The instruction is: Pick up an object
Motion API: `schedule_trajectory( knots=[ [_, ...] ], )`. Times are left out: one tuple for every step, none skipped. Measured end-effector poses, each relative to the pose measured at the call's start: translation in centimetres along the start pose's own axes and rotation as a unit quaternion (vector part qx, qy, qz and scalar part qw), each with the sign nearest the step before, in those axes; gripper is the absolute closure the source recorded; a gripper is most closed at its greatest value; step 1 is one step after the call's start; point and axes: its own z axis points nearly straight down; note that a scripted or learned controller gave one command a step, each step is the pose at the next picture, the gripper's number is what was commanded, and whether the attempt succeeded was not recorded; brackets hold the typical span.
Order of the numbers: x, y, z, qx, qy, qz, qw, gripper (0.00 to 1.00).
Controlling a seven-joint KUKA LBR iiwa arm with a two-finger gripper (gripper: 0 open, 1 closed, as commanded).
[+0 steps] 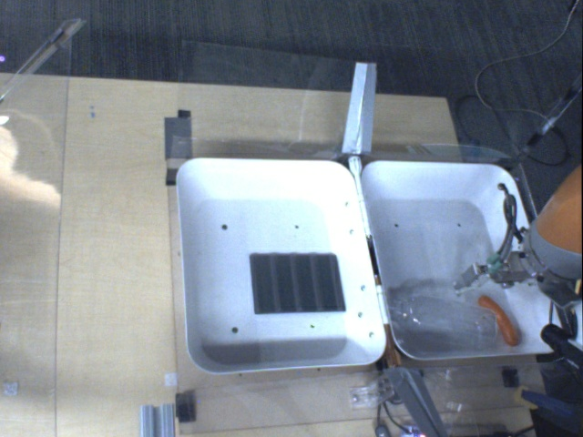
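A dark ribbed rectangular pad [296,282] lies flat in the middle of the left bin [209,244]. In the right bin [428,198], a small orange sausage-shaped object [502,320] lies near the front right corner. Beside it, on the left, lies a clear plastic object [437,312] that is hard to make out. My gripper [481,276] hangs low over the right side of the right bin, just above and behind the orange object. Nothing shows in its grasp.
The arm's orange band [560,221] and wrist come in over the right bin's right rim. A cable [506,209] loops along that rim. A metal post [360,107] stands behind the seam between the bins. Clamps and cables lie at the bench's front edge [401,399].
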Motion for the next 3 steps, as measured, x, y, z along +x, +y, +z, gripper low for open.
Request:
schedule_trajectory(
  knots=[
    [0.0,-0.4,1.2,0.005,0.002,-0.014,0.9999,0.00],
    [0.0,0.0,0.0,0.000,0.000,-0.015,0.9999,1.00],
    [0.0,0.0,0.0,0.000,0.000,-0.015,0.9999,0.00]
  ],
)
